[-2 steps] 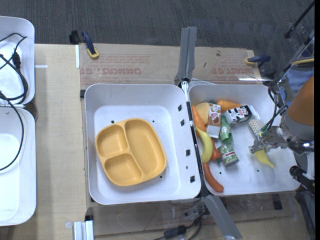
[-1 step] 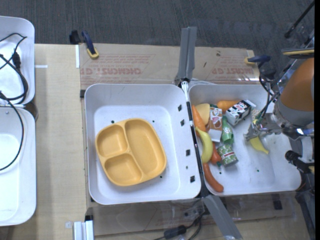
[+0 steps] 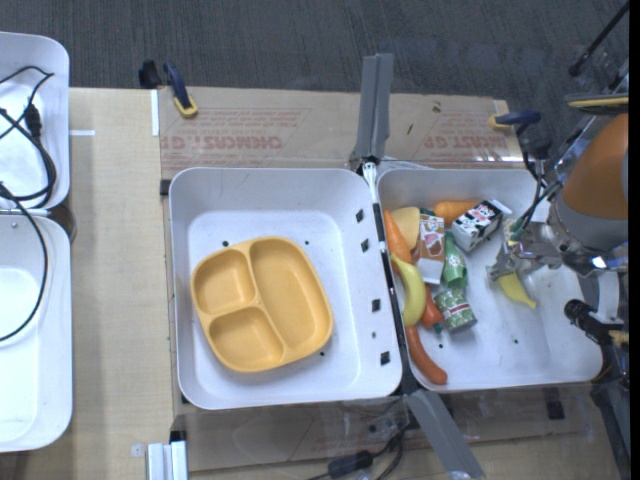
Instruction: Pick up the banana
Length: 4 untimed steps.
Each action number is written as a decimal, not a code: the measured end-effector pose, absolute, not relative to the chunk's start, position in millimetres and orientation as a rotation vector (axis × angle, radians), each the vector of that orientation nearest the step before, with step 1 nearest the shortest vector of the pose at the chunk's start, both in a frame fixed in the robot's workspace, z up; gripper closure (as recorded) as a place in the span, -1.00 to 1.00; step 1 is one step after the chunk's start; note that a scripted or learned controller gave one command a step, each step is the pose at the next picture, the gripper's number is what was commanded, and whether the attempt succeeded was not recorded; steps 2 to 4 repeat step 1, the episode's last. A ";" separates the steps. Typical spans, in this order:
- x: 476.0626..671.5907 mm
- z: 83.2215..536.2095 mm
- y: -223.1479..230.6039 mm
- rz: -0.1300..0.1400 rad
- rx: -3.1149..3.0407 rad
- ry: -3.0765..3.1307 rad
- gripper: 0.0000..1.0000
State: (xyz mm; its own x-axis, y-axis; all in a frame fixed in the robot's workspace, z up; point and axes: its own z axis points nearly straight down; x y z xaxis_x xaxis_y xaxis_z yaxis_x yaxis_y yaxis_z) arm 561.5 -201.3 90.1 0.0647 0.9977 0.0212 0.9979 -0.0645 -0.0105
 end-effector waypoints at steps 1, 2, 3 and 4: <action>623.2 199.6 -172.6 0.002 -2.371 -2.063 1.00; 623.2 199.6 -172.6 0.002 -2.371 -2.063 1.00; 623.2 199.6 -172.6 0.002 -2.371 -2.063 1.00; 623.2 199.6 -172.6 0.002 -2.371 -2.063 1.00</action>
